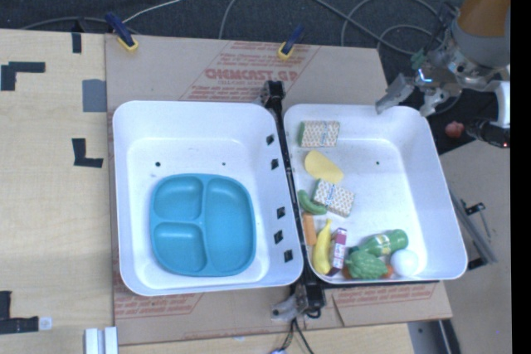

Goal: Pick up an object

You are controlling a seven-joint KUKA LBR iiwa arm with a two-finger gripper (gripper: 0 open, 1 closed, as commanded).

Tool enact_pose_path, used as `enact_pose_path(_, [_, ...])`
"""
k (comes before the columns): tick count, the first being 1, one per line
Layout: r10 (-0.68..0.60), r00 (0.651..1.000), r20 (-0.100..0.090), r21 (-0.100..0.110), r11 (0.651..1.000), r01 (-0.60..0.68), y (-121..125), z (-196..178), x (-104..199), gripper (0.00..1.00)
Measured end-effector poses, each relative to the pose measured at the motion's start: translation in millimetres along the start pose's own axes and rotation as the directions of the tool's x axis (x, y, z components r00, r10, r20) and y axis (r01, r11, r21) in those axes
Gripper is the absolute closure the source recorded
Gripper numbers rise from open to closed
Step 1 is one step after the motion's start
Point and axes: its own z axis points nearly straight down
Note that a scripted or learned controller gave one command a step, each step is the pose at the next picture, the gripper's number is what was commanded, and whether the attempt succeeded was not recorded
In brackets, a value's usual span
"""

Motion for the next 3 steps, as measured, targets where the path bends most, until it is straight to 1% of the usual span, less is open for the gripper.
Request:
enact_pose_path(1, [-0.001, 1.000, -0.002, 0.003, 1.000, 0.001, -18, 99, 56, 0.00])
enact_pose_path(2, [-0.002, 1.000, 0.000, 0.001, 1.000, 0.002, -30, 105, 93, 0.00])
enact_pose_path(3, [0.000, 1.000, 0.000, -0.002, 1.000, 0.000, -39, 167, 85, 0.00])
